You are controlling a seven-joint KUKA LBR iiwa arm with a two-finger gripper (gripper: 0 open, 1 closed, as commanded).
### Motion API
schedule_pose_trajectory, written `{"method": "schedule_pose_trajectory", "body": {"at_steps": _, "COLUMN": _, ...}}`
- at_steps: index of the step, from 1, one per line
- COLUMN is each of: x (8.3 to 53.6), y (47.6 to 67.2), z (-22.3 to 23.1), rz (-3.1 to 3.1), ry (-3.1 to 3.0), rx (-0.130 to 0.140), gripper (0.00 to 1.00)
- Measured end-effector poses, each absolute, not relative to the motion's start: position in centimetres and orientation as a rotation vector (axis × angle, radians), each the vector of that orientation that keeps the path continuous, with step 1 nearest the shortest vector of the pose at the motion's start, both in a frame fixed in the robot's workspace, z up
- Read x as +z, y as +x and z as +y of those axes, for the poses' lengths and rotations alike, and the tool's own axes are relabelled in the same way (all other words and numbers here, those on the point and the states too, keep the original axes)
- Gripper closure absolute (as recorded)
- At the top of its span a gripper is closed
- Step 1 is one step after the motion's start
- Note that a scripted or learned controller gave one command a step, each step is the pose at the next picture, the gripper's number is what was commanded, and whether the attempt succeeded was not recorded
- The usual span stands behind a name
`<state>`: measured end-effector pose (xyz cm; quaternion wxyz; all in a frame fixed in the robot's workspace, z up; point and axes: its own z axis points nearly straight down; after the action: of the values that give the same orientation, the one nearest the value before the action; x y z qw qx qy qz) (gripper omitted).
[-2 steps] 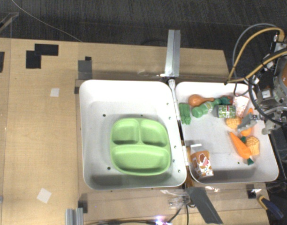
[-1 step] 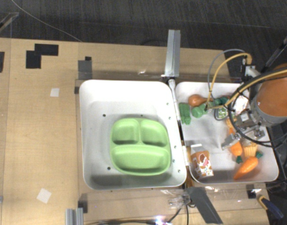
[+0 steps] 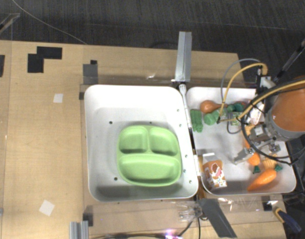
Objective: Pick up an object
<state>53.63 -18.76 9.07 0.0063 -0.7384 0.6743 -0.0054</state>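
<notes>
The end effector (image 3: pixel 249 156) hangs low over the right bin (image 3: pixel 292 185), near its front right corner, just beside an orange carrot (image 3: pixel 262 179). How wide it is open, I cannot tell. A green tray (image 3: pixel 148 155) lies in the left bin (image 3: pixel 100 133).

On the table (image 3: pixel 38 148), two bins sit side by side. A divided tray (image 3: pixel 149 154) lies in the left bin (image 3: pixel 100 133). The right bin (image 3: pixel 227 176) holds a carton (image 3: pixel 215 174) near-left, carrots (image 3: pixel 262 176) near-right.
</notes>
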Motion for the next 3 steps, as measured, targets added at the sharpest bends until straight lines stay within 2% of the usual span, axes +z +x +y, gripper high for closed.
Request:
{"method": "schedule_pose_trajectory", "body": {"at_steps": 1, "x": 9.2, "y": 49.5, "z": -18.5, "rz": 2.1, "ry": -2.321, "rx": -0.025, "gripper": 0.0}}
{"method": "schedule_pose_trajectory", "body": {"at_steps": 2, "x": 9.2, "y": 49.4, "z": -17.3, "rz": 1.938, "ry": -2.462, "rx": -0.034, "gripper": 0.0}}
{"method": "schedule_pose_trajectory", "body": {"at_steps": 3, "x": 9.2, "y": 49.4, "z": -14.1, "rz": 1.318, "ry": -2.847, "rx": -0.034, "gripper": 0.0}}
